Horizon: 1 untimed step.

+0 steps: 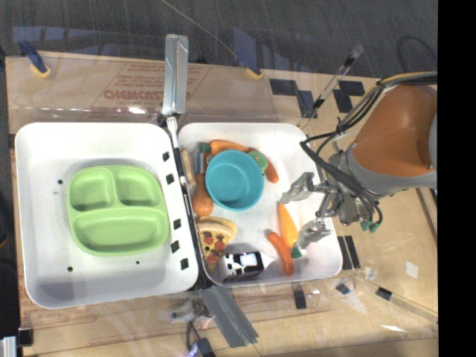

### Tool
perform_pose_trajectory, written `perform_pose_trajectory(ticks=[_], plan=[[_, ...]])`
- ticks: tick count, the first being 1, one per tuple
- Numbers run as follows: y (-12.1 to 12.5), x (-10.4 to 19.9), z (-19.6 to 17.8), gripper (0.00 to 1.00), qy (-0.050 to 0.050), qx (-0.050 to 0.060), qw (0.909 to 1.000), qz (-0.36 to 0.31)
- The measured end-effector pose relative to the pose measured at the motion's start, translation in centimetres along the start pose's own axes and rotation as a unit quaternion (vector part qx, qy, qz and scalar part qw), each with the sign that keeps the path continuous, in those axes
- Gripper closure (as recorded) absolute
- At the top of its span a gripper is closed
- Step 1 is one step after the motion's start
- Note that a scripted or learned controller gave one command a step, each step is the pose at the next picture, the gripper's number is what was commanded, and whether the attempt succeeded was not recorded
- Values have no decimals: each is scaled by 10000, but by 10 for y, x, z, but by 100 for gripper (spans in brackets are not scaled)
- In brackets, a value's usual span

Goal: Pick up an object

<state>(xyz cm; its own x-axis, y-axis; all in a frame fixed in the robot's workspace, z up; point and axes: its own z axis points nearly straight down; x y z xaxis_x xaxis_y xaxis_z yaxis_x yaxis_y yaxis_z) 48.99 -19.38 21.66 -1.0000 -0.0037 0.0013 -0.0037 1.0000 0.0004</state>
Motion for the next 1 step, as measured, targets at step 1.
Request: perform_pose_trajectory(ticks=[1], plan=[[34, -25, 103, 0, -27, 3, 9952, 977]])
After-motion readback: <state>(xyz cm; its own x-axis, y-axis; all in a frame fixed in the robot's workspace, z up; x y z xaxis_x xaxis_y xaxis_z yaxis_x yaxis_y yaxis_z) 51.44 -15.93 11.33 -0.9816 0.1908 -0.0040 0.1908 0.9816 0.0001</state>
